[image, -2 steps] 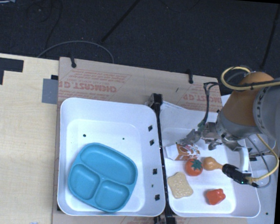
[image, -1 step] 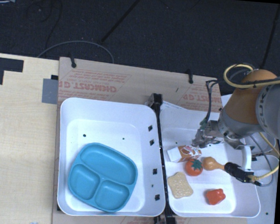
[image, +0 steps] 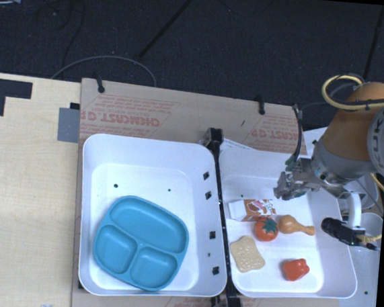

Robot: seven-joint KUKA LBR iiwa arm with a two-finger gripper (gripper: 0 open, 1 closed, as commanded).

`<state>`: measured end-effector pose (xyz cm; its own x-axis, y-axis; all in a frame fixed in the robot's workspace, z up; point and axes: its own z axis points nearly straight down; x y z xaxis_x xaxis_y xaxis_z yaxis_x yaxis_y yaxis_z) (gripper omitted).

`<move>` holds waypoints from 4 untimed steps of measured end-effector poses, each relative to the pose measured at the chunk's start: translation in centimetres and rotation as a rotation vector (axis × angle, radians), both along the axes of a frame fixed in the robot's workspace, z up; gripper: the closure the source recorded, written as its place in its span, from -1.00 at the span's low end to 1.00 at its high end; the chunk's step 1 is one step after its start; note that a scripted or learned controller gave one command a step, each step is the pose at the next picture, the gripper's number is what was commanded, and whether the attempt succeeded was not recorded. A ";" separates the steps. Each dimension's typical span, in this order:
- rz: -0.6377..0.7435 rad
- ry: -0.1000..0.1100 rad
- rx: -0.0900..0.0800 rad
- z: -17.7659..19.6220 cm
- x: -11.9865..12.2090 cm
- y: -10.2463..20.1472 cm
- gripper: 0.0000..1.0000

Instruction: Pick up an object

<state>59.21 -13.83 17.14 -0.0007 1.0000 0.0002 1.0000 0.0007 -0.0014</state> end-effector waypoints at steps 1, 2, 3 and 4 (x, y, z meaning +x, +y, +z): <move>0.000 -0.003 -0.001 6.2 0.3 -0.1 1.00; 0.001 -0.001 0.000 8.4 0.3 -0.2 1.00; 0.002 0.002 0.001 7.3 0.2 4.7 1.00; 0.003 0.003 0.001 7.3 -1.1 10.7 1.00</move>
<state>58.10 -3.09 24.48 -0.0038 1.0000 0.0017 1.0000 0.0038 -0.0045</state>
